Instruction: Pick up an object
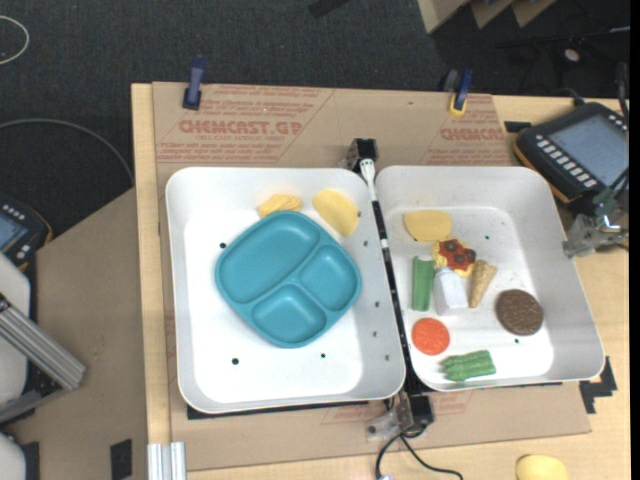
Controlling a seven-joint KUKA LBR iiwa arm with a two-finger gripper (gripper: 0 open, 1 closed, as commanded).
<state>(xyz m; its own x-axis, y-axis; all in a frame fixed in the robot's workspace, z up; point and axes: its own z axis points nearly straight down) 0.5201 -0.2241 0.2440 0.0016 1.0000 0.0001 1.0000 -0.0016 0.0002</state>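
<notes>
1. Left bin (200, 368): blue divided plate (288, 278), two yellow pieces (280, 205) and (337, 209) just above it.
2. Right bin (560, 268): yellow slice (428, 225), green stick (423, 283), red-yellow toy (456, 255), cone (482, 281), brown disc (520, 311), orange disc (431, 336), green beans (468, 365).
3. Gripper state: cannot tell.
</notes>
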